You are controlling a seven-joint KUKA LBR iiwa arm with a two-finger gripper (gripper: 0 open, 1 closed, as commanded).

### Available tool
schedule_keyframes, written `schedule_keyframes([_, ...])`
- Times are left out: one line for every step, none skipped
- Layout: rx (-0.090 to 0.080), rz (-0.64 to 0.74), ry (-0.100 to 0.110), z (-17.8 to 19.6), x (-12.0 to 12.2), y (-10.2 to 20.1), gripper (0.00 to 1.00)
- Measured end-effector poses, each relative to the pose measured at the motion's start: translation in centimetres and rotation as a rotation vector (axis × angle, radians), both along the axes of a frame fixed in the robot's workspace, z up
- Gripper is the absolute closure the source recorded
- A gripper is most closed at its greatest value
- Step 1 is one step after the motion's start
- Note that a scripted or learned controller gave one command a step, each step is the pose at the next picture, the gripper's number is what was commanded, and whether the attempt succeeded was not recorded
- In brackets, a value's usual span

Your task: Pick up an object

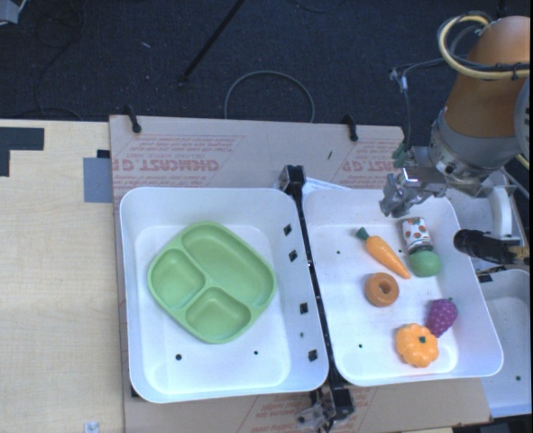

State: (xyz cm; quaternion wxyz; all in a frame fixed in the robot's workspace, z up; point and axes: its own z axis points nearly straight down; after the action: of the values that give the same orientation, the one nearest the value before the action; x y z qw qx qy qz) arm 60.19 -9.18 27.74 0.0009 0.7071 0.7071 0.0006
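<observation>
the gripper [401, 195] is poised at the right bin's [478, 354] far edge — its grasp cannot be told — just beside a small can [416, 233], judged reachable, lying near the carrot [385, 254].

Arm [487, 79] cropped at right edge

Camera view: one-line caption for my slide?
Gripper above right bin of toy food; green plate in left bin.

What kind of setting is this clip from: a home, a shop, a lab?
Probably a robotics lab: a bench with two white bins, toy food such as a carrot and a donut, an arm's gripper, loose cables on dark floor.
</observation>
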Motion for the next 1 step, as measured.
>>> schedule_keyframes([0.001, 0.003, 0.006, -2.02, 0.16, 4.49, 1.00])
